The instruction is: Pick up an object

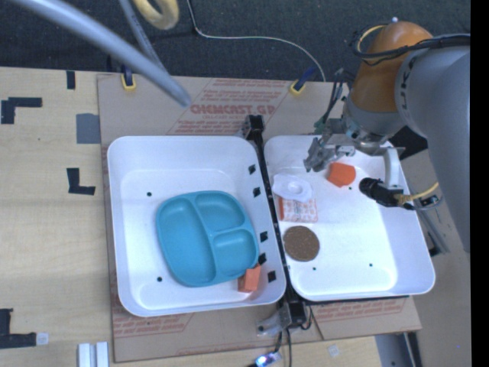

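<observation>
Overhead, a grey pole [92,33] crosses the upper left, above a wooden counter [46,205] with black tape marks and a cardboard sheet [221,109]. Two white bins sit on it: the left bin [126,205] holds a blue divided plate [205,237] and an orange block [249,280]; the right bin [382,258] holds a brown disc [302,244], a packet [296,197] and an orange object [341,174]. Just beside that object hangs the claw [325,155], its opening impossible to tell.

A wooden bench [46,228] bears a cardboard sheet [221,109] under two white bins [122,205].
</observation>
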{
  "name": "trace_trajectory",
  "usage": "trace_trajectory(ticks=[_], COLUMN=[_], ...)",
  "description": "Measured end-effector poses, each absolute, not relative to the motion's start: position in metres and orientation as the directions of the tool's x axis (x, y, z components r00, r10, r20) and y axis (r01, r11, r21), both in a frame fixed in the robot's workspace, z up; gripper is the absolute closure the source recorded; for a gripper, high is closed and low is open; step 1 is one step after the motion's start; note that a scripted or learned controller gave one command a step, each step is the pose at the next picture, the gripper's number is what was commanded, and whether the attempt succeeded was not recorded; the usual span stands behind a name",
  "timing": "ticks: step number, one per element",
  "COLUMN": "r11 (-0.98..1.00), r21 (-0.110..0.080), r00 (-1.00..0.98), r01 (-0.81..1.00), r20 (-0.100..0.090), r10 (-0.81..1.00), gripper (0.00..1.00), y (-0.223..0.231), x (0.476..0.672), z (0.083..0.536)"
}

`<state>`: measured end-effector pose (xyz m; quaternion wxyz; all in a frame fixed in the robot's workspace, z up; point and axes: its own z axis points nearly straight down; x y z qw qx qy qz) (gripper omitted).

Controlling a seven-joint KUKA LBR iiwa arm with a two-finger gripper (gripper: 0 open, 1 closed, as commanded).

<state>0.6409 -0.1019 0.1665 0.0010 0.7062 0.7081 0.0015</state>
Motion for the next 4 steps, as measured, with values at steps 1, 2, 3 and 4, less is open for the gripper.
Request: trace_trajectory(ticks=[1,2,3,4], r11=[0.002,0.002,0.005,0.006], r21=[0.005,0.006,-0.003,-0.002], r00=[-0.002,-0.002,-0.005,-0.006], r01=[1.0,1.0,1.0,1.0], r20=[0.0,-0.001,0.001,0.001], r10=[1.0,1.0,1.0,1.0], gripper=[1.0,1.0,1.0,1.0], y=[-0.106,-0.109,-0.057,-0.006], x=[0.65,0.658,0.648,0.641], z=[0.215,0.277,0.255,0.257])
